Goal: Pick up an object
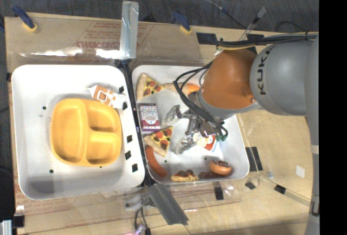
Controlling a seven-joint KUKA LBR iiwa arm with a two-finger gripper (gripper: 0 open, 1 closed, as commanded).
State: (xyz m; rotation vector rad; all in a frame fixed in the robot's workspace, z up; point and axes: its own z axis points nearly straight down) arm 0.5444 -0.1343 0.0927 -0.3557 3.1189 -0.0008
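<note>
Near edge, right bin [241, 144]: I log a glazed toy doughnut [220, 167] in the front corner, a dark brown pastry piece [185, 176] beside it along the front wall, and a reddish sausage [153, 159] lying aslant by the left wall. All look like moulded plastic play food.

Mid bin: a pizza slice [159, 138] with red topping dots lies just left of the gripper [184, 128]. Above it sits a small maroon packet [148, 115] with pale print too small for me to read. The gripper's metal fingers are spread apart over the bin floor, with nothing between them; a red and white item [210, 143] lies just beside them, partly under the wrist.

Far bin: a second pizza slice [147, 86] in the back left corner, and an orange object [190, 88] half hidden by the arm.

Arm [282, 79]: grey casing, glossy orange band, lettering "KU" readable on the shell.

Left bin [21, 120]: a yellow divided plastic tray [85, 132], three compartments, rounded corners; an orange and white carton [107, 97] touches its far edge, print illegible.

Beyond: cardboard [70, 39] with faded red print, blue clips, a strip of grey tape [129, 31].
</note>
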